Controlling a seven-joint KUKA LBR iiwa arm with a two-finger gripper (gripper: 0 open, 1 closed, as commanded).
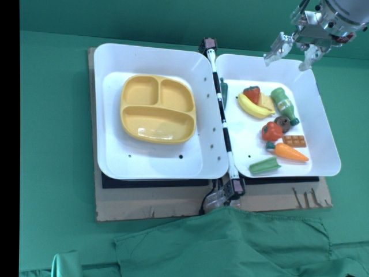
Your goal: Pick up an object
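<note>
White plastic bins sit side by side; the right bin (326, 133) holds toy food, among them a yellow plastic banana (253, 107) near its far left corner and an orange carrot (290, 152) toward its near edge. The two-finger gripper (293, 53) hovers over the far edge, fingers spread wide and empty. Judged step: approach; next it must descend onto one piece.

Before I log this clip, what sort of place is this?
Probably a robot-grasping test bench, not a real kitchen: two white bins on cardboard over green cloth, toy food like a banana and carrot, and a gripper overhead, open.
</note>
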